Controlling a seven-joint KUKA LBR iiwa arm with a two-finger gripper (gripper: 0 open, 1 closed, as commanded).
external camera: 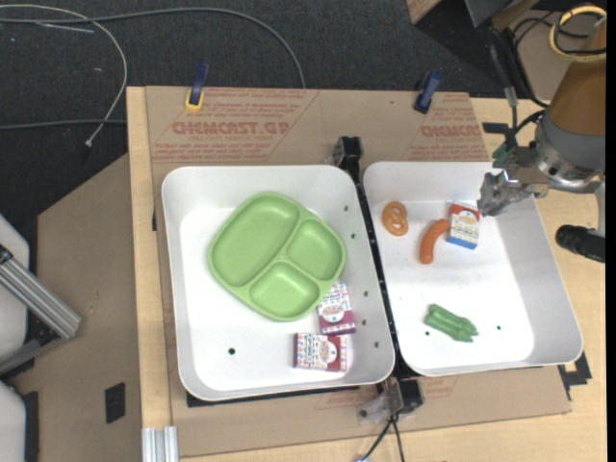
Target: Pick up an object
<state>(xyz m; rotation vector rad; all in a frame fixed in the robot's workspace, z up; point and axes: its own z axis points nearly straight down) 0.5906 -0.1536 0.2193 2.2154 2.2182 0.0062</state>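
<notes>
While end effector (497,192) hovers beside carton (464,226), grip state unclear, perhaps touching.

Green plate (276,255) in left bin (183,258)

Bright, even overhead light; soft shadows, slightly soft focus, no glare.

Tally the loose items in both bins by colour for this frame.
Green: 2, divided plate and green toy vegetable
Orange: 2, pretzel-like piece and sausage
Printed small cartons: 3
Total: 7
</notes>
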